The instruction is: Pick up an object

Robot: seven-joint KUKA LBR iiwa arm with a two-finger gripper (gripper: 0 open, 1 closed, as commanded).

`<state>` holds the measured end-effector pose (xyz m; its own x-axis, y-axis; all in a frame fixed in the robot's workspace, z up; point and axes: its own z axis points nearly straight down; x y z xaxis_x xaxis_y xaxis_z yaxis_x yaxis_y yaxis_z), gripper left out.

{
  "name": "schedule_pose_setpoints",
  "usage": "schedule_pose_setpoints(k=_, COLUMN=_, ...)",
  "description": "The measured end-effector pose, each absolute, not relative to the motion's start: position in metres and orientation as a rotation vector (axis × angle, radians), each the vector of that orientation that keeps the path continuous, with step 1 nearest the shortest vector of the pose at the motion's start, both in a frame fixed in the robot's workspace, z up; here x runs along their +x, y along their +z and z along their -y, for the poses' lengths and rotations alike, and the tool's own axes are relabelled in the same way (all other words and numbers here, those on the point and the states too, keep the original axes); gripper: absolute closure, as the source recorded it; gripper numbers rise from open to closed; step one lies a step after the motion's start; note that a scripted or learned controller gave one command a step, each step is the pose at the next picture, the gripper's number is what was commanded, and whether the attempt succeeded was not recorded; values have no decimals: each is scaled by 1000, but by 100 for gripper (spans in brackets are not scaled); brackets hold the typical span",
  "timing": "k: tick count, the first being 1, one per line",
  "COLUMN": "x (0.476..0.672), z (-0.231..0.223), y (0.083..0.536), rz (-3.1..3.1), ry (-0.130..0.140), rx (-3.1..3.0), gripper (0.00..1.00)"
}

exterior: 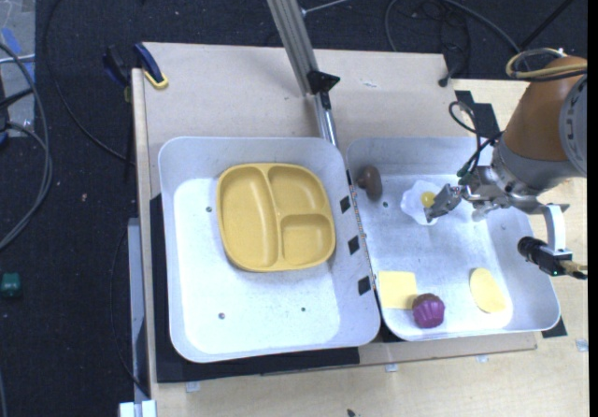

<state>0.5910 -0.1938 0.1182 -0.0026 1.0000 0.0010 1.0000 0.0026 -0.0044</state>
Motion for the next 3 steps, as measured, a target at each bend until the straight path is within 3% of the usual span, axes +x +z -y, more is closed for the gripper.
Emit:
schedule_pose_setpoints(k=1, x=593, z=195, y=132, rz=2226, ry=-1, rx=-2221, gripper=100)
schedule_pose_setpoints(k=3, x=601, z=199, y=239, rz=2230, ry=-5, rx=-2224, gripper=100)
